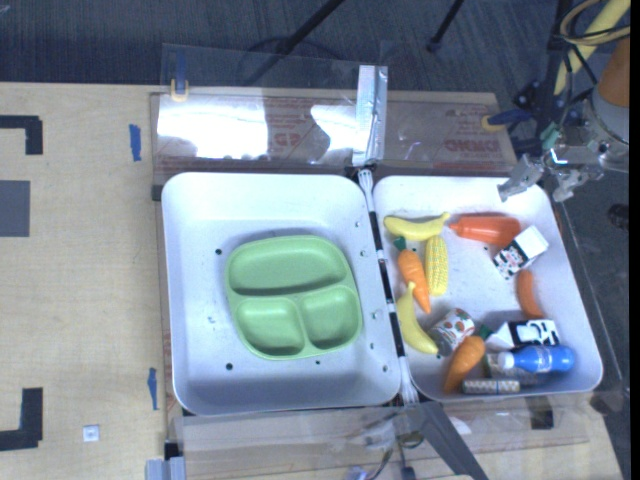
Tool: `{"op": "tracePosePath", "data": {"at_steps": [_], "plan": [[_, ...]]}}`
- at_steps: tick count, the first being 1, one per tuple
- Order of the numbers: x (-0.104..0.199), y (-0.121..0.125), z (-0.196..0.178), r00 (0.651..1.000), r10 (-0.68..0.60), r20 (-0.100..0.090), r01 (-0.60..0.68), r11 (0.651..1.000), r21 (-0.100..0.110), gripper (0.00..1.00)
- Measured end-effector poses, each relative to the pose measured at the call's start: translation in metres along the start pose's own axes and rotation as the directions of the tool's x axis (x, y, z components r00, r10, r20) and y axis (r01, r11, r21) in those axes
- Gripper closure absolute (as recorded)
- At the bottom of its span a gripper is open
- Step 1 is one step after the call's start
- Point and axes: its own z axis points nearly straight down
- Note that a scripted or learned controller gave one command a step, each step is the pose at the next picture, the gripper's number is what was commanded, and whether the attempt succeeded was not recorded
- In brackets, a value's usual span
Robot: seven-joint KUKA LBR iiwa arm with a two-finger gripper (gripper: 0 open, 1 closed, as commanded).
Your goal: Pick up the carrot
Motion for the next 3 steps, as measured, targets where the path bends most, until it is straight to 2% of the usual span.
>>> {"op": "tracePosePath", "data": {"at_steps": [1,2,3], "plan": [[-0.015,0.029,-0.089,0.988,0.154,0.002,-0.154,0.988,-0.003,0.00],[0.047,0.026,0.018,0.975,0.222,0.000,-0.222,0.975,0.000,0.00],[0.100,0.029,0.094,0.991,-0.134,-0.001,0.134,0.991,0.001,0.00]]}}
